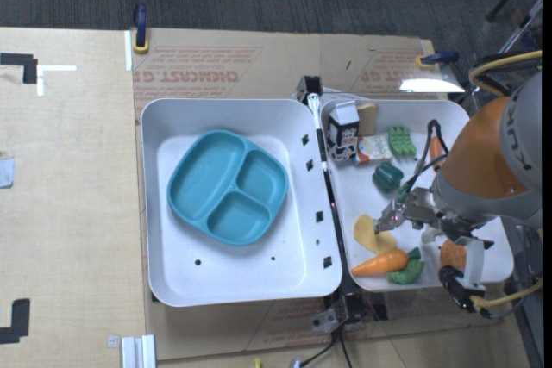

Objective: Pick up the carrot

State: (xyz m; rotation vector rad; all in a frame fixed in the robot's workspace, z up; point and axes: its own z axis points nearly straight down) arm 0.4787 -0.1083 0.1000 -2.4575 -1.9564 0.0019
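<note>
- Gripper (390, 220): mine, hanging over the middle of the right bin (457, 112); whether it is open or shut I cannot tell, and nothing is seen held in it.
- Carrot (379, 263): orange, tapered, lying flat near the right bin's front edge by the divider side, green top (408, 270) pointing away from the left bin (224, 289).
- Handling, judged: light, stiff toy, smooth and likely slippery; I would take it across the thicker mid-body, not the narrow tip.
- Neighbours: yellow piece (366, 231) touching it behind; blue divided plate (228, 187) in the left bin.
</note>
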